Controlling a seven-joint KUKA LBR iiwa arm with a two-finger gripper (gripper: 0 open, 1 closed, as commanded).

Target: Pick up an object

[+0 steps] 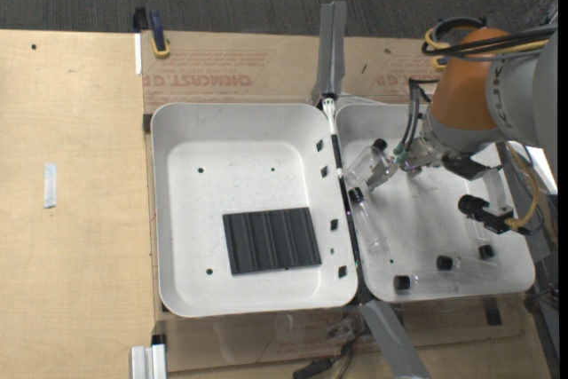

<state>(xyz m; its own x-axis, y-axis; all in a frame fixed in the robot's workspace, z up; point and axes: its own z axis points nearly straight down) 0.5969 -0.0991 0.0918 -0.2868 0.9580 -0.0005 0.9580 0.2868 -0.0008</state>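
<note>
Your jaws [383, 166] hang low in the right bin [444, 280], but you cannot tell how wide they stand; the ribbed black slab [271, 241] lies in the bin left of it, so bring them squarely over it

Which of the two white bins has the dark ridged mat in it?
The left bin. The dark ridged mat lies flat on its floor. The right bin, where the arm reaches in, holds none.

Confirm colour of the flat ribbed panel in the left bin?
Dark grey, nearly black: the flat ribbed rectangular panel, seen best in the camera view.
</note>
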